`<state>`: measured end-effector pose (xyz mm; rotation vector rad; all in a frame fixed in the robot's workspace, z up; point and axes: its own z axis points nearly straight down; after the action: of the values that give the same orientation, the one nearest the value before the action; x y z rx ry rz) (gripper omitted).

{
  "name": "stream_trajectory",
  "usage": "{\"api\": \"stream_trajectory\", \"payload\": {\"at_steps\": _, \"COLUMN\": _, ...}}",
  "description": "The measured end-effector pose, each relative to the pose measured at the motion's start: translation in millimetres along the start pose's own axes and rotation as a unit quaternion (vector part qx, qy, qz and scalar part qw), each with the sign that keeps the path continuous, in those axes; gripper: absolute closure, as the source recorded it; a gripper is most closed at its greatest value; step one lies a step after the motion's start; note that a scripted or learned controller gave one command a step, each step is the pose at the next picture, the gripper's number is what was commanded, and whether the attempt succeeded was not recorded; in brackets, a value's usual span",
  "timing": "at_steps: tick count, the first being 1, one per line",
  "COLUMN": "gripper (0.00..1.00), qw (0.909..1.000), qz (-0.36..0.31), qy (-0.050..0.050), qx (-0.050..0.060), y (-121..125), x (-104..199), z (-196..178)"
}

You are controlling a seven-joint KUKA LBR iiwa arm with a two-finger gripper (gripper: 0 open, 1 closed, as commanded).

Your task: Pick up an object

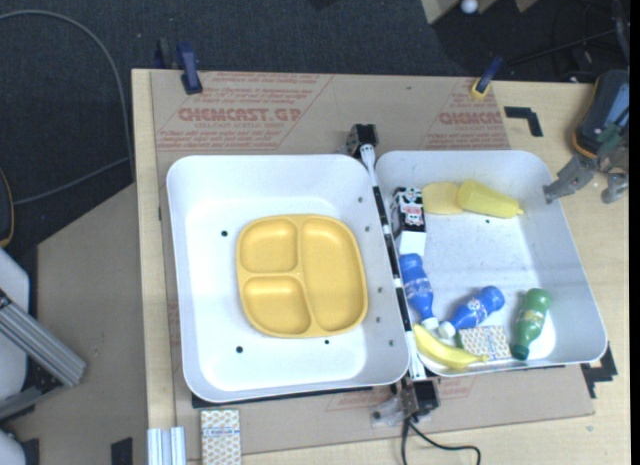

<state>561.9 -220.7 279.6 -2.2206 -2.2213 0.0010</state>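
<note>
The gripper [585, 181] hangs just outside the right bin [560, 253], fingers spread and holding nothing, so no pick has begun. The bottles, banana [445, 351] and yellow pieces lie inside that bin; I'd judge it must first swing in over one.

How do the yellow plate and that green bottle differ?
The yellow plate lies in the left bin; the green bottle lies in the right bin. The plate is wide, flat and split into three compartments; the bottle is small and slim. The plate sits alone; the bottle has neighbours close by.
</note>
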Motion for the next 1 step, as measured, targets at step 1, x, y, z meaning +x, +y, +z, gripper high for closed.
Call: {"api": "stream_trajectory", "payload": {"at_steps": 1, "gripper": 0.00, "qw": 1.0000, "qz": -0.001, "qy": 0.000, "qx": 0.000, "y": 86.9, "x": 32.8, "z": 96.2}}
